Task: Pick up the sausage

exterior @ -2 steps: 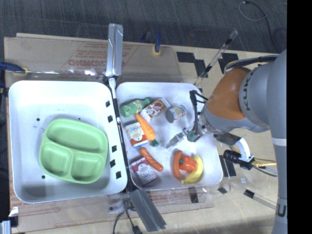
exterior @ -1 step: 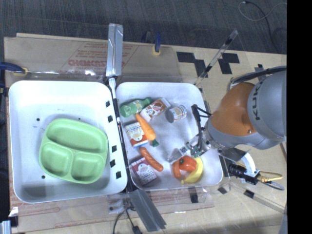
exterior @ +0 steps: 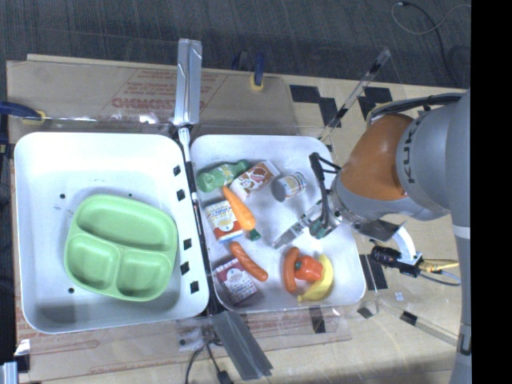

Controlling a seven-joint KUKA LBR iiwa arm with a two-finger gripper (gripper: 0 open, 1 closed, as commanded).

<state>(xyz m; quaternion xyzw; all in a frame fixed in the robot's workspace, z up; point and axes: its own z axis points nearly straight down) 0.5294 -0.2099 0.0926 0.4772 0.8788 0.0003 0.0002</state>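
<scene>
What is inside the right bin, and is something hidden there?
The right bin holds a green bottle, carrot, can, sausage, tomato, banana and small packets. The arm covers its right edge, so anything beneath cannot be seen.

Grey arm (exterior: 416, 166) low, gripper (exterior: 308, 229) pointing left

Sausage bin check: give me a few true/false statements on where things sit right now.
1. The sausage lies in the right bin. True.
2. The green plate sits in the right bin. False: it is in the left bin.
3. The pincer holds the sausage. False: the sausage lies apart from it, on the bin floor.
4. The banana lies beside the red pepper. True.
5. The carrot lies in the plate. False: it is in the right bin, above the sausage in the view.
</scene>
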